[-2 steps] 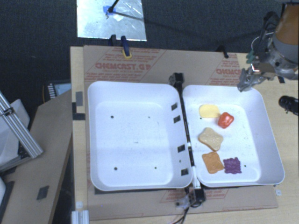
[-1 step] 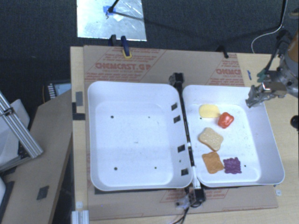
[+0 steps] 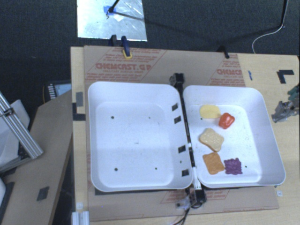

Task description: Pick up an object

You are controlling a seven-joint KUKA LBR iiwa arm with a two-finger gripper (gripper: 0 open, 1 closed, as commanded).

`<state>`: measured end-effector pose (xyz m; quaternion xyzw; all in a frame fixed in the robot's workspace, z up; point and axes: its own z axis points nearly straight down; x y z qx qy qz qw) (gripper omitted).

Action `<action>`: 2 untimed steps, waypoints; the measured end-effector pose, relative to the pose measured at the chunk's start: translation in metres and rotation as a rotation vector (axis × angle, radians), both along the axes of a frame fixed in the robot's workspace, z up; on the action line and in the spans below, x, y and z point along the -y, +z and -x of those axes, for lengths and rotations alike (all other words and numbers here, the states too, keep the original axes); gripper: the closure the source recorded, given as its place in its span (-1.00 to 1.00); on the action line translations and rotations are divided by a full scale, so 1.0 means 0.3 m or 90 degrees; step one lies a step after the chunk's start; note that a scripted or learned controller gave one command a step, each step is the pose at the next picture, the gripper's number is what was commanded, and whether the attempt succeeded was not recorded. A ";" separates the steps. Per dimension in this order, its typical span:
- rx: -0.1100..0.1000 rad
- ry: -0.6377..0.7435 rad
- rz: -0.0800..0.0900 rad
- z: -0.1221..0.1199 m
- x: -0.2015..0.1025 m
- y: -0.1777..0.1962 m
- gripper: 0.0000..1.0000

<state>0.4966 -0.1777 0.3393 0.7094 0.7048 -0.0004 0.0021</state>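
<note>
The right bin (image 3: 262, 125) holds several toy foods. A yellow piece (image 3: 209, 111) lies near its back left, with a red round piece (image 3: 226, 120) just to its right. Below them sits a pale bread slice (image 3: 211, 139). An orange square piece (image 3: 213, 163) and a purple grape cluster (image 3: 233, 166) lie side by side near the front wall. My gripper (image 3: 282, 110) shows at the far right, outside the right bin's right wall and over the bench, apart from all the foods. Nothing is seen in its grasp.
The left bin (image 3: 136, 135) stands beside the right one, joined along a black hinge strip (image 3: 185, 130). Both rest on a cardboard sheet (image 3: 140, 64). A shiny metal plate (image 3: 111, 13) lies behind the bench, and an aluminium rail (image 3: 18, 132) is at the left.
</note>
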 end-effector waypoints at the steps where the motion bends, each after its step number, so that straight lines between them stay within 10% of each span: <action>1: -0.002 0.003 -0.002 0.035 0.097 -0.147 1.00; 2: -0.001 0.005 -0.002 0.032 0.095 -0.200 1.00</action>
